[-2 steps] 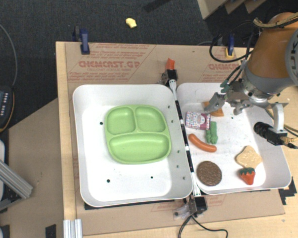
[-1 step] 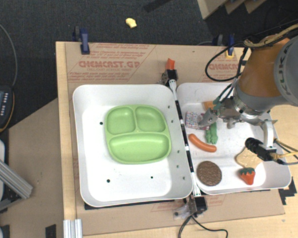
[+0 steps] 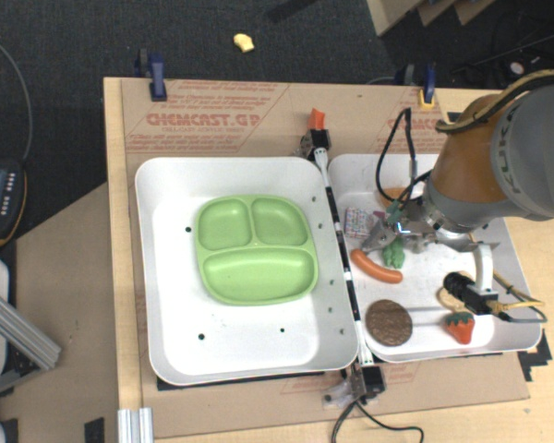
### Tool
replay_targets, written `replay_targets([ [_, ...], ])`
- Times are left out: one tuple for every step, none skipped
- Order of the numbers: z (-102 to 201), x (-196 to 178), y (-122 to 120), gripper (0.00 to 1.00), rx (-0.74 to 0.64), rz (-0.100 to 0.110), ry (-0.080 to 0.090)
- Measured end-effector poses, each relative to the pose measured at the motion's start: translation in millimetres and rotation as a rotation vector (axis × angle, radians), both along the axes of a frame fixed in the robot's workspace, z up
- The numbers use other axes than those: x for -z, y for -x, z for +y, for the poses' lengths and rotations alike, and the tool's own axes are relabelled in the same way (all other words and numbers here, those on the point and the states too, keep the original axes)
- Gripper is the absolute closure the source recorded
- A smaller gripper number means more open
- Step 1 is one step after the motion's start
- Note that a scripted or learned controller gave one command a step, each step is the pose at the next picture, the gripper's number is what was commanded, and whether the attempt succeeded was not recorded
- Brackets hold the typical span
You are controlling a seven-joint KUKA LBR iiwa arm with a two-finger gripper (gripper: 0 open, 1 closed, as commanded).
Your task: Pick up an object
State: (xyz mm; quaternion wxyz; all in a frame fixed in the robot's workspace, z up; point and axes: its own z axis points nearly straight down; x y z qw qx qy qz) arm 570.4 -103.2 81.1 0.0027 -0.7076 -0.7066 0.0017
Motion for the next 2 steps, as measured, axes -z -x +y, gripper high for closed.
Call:
replay_targets([
  [0.2, -13.9, -1.7, 1.0, 0.0, -0.008, 0.002],
  [55.6, -110.0, -11.3, 1.0, -0.009, -0.018, 0.0],
])
